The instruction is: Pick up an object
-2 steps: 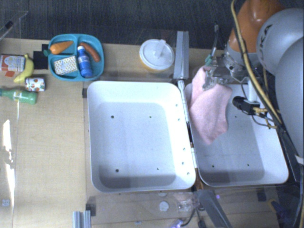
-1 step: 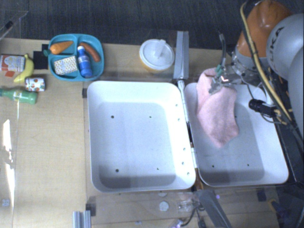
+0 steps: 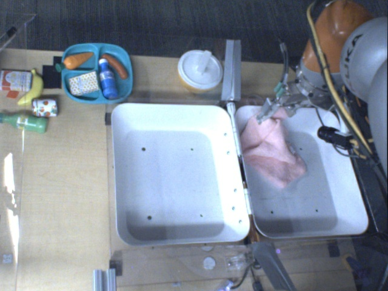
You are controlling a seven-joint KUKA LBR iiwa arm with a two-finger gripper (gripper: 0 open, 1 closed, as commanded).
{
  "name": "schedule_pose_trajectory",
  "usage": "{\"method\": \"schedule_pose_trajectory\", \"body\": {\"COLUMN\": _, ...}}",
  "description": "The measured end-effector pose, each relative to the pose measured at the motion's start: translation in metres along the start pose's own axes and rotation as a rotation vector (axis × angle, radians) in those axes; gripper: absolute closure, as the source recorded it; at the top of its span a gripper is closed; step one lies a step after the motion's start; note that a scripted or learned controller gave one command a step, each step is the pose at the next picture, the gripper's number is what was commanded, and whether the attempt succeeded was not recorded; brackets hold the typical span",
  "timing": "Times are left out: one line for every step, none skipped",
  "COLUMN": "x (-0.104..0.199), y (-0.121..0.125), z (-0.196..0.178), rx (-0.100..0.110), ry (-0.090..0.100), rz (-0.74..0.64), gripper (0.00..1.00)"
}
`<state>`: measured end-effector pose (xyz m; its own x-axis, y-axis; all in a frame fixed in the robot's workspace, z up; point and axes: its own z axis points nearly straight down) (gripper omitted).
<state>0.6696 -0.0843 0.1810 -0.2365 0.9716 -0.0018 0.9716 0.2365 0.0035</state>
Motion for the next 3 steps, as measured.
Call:
{"method": "schedule_pose_trajectory", "body": {"x": -0.067, "y": -0.022, "z": 0.092, "rx": -0.003, "ry": -0.001, "rz": -0.115, "gripper": 0.00}}
{"method": "schedule_pose_trajectory", "body": {"x": -0.052, "y": -0.017, "z": 0.092, "rx": 0.013, "ry": -0.018, "rz": -0.225, "gripper": 0.00}}
{"method": "schedule_pose_trajectory", "body": {"x": -0.045, "y": -0.011, "z": 0.079, "rx": -0.003, "ry": -0.012, "rz": -0.233, "gripper": 1.00}}
